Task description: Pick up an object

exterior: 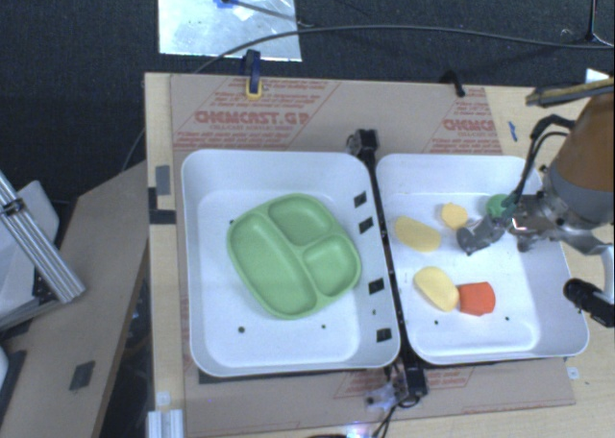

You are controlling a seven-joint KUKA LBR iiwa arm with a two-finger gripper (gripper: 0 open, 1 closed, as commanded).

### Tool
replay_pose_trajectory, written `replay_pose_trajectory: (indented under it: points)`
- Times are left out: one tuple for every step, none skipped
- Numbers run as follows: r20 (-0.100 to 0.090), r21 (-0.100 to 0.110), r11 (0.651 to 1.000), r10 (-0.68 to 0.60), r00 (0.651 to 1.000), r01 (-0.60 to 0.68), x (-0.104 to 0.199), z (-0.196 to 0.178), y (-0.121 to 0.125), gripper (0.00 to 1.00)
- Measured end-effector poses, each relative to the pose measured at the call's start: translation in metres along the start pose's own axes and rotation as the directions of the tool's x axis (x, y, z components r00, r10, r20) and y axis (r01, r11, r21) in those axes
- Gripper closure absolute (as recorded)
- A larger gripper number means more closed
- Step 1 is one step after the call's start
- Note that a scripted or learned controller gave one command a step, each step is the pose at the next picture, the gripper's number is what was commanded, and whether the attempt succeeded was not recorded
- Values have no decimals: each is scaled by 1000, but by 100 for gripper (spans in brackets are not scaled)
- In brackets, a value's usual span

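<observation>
— Two bins [279, 169] side by side, and reading from the left: a green divided plate [293, 254] sits in the left bin, nothing else with it.

— And right of the plate?

— Across the divider, in the right bin [548, 335]: a pale yellow piece [417, 233], a smaller yellow one [454, 214] beyond it, another yellow lump [435, 287] nearer us with an orange-red block [477, 298] touching its right side. Farthest from the plate, a green bit [498, 205] right by the gripper [473, 238].

— Has it got anything?

— Can't tell whether the tips are spread or pinched — they're a grey blur low over the bin floor, between the small yellow piece and the orange block. I'd judge it's in the reach-down step, nothing lifted yet. Next it needs to settle over one piece, close and raise.

— Any writing?

— On the cardboard [327, 105] behind the plate, red print, "CHEMCAST GP" as best I read it, repeated toward the right.
</observation>
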State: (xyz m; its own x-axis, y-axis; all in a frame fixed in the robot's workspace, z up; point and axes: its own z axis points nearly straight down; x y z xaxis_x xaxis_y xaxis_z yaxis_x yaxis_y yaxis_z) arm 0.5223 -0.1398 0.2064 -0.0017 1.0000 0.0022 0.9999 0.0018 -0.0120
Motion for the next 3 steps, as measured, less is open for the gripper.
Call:
replay_pose_trajectory:
  points:
    - [2, -7, 1000, -2, 1000, 2, 0, -3, 2, 0]
    - [0, -4, 1000, 0, 1000, 0, -2, 42, 2, 0]
    - [0, -3, 1000, 0, 1000, 0, -8, 106, 7, 0]
